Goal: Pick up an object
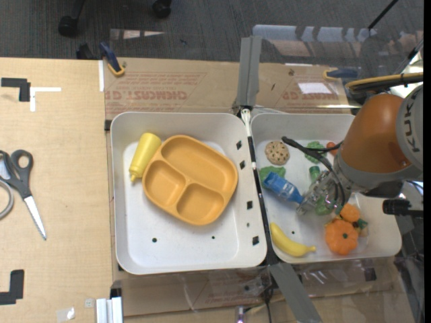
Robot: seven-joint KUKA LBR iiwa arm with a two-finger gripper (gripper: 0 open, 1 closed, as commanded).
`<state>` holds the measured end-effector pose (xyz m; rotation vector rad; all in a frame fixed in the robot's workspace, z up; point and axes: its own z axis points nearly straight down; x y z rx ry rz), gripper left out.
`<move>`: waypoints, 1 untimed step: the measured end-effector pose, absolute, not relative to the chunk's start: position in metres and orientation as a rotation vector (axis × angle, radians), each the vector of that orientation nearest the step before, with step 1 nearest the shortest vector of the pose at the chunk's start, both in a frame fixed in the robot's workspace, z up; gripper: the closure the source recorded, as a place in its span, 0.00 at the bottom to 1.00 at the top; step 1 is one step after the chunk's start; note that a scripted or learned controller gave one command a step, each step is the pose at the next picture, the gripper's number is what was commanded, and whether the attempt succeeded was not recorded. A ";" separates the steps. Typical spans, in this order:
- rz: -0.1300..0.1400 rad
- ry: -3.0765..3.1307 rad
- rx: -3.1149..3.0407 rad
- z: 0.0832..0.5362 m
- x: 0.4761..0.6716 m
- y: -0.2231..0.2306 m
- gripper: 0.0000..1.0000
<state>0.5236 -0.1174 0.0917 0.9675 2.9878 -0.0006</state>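
The gripper [316, 199] is reaching down into the middle of the right bin [387, 249], just beside the blue bottle [281, 188] toward the left wall, but whether it is grasping anything I cannot tell, so the pick is looking unfinished.

Bright even overhead light, soft shadows, mild glare on white bins [121, 200], slightly soft focus

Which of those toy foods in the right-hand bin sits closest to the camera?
The yellow banana. It lies by the right bin's near wall, lower in the view than the orange pumpkin, the blue bottle and the cookie.
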 end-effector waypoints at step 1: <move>0.000 2.988 0.967 0.092 0.524 -0.117 0.00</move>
